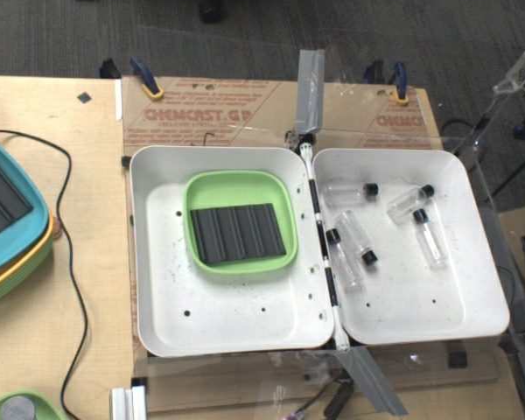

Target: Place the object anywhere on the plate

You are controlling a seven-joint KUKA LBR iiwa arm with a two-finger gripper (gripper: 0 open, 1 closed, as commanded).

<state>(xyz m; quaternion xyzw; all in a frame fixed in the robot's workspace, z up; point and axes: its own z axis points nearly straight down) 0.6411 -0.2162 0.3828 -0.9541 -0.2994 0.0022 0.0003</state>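
Lying in the right bin [472,313], well right of the green plate [241,222], the clear tubes [420,208] look slippery and crowded; a grab could slide off or nudge neighbours. The jaws' state cannot be told.

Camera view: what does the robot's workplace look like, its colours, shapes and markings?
Two shallow white bins with rounded corners sit side by side. The left bin bears a green, squarish plate with a dark ribbed slab on it. The right bin holds clear tubes with black caps. Behind lies cardboard with red lettering, held by blue-and-orange clamps.
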